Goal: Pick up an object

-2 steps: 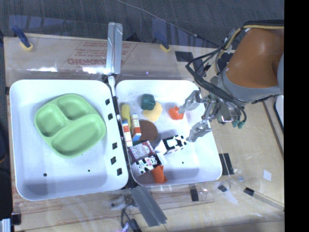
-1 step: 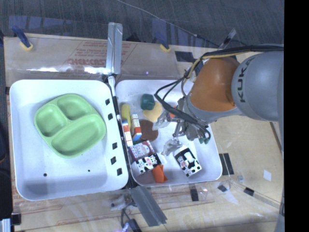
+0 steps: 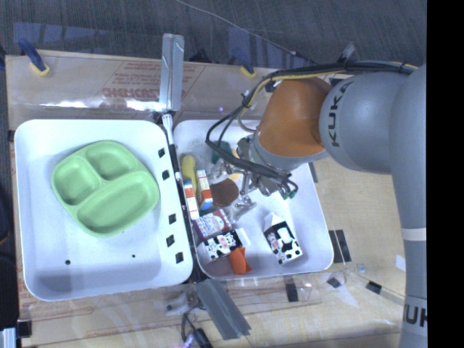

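On your far left sits the left white bin (image 3: 29, 216), and in it lies a green divided plate (image 3: 106, 186) with three compartments, tilted a little toward the bin's upper left. Between the two bins runs a narrow rail with a metal bracket (image 3: 172, 71) standing at its upper end.

Moving right, the right white bin (image 3: 319, 230) holds the clutter you can pick from. Along its left wall lies a yellow banana-like piece (image 3: 188, 170), long axis running up and down the view. Just beside it are a small orange-and-white box (image 3: 204, 188) and a brown round object (image 3: 225, 192). Lower down lie a purple packet (image 3: 211, 226), a black-and-white carton (image 3: 221, 244) and an orange piece (image 3: 240, 262). A second cow-patterned carton (image 3: 283, 241) lies apart, toward the bin's lower right.

The pincer (image 3: 250, 187) hangs over the bin's middle — the brown round object sits just to its left, nearly touching, and looks the likeliest target. Whether the pincer is released or clenched you cannot tell; cables and the orange wrist band (image 3: 290, 118) crowd it.

The worktop (image 3: 362, 187) is pale wood under clear taped film — dark carpet lies beyond.
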Controlling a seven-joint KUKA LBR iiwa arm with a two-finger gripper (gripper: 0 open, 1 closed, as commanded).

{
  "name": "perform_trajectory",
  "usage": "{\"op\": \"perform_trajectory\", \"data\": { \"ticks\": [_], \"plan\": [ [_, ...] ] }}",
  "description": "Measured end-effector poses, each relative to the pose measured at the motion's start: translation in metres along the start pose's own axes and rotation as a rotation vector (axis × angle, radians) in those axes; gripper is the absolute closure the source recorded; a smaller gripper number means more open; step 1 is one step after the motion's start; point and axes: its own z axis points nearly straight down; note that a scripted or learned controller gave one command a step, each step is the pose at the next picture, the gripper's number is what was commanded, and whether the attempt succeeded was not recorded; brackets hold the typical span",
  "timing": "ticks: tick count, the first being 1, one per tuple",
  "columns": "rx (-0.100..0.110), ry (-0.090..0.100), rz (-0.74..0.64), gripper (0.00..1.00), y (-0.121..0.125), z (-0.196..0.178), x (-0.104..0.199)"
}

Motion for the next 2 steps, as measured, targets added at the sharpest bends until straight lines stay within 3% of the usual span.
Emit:
{"op": "perform_trajectory", "data": {
  "ticks": [1,2],
  "plan": [
    [0.018,0.002,0.034,0.00,0.010,-0.002,0.001],
    [0.015,-0.007,0.025,1.00,0.014,-0.014,-0.004]
  ]
}}
